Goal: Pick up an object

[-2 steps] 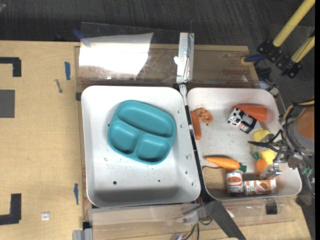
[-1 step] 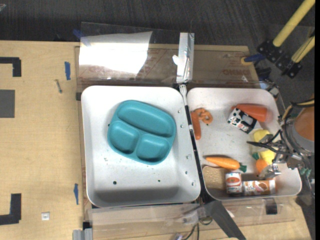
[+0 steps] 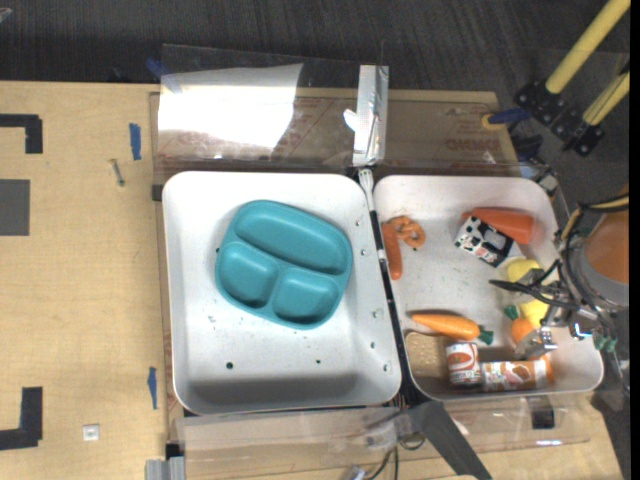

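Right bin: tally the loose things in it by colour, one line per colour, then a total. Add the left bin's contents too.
Right bin:
Orange: 5 (curled piece, stick, carrot, top wedge, small piece by the claw)
Yellow: 1 (lemon)
Black and white: 1 (block)
White and orange: 2 (can, bottle)
Left bin:
Teal: 1 (tray)
Total: 10

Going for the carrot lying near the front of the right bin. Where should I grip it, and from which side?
Grip the carrot across its thick orange middle, coming straight down from above. It lies flat on the right bin floor, long axis roughly left to right, so set the fingers across that axis. The can sits close on its near side, so leave clearance there. The middle is wider than the tapered tip and clear of the green end.
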Robot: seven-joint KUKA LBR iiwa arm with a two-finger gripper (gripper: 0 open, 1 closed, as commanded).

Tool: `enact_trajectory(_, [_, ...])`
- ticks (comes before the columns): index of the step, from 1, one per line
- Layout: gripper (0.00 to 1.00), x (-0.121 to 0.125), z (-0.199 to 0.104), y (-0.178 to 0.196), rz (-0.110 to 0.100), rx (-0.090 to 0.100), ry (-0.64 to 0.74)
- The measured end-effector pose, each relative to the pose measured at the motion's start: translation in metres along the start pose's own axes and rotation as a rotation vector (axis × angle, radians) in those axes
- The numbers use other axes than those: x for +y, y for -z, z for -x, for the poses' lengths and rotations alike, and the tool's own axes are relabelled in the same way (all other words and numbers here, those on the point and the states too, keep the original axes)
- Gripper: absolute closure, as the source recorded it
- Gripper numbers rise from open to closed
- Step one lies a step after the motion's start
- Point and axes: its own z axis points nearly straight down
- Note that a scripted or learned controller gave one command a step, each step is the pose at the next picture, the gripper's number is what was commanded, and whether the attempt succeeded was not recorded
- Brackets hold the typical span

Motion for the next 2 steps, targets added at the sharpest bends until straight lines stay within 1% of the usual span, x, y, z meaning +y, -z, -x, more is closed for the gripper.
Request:
enact_trajectory(1, [0.00, 0.003, 0.000, 0.000, 0.001, -0.001, 0.053])
enact_trajectory(2, [0.00, -0.008, 0.002, -0.001, 0.005, -0.003, 0.129])
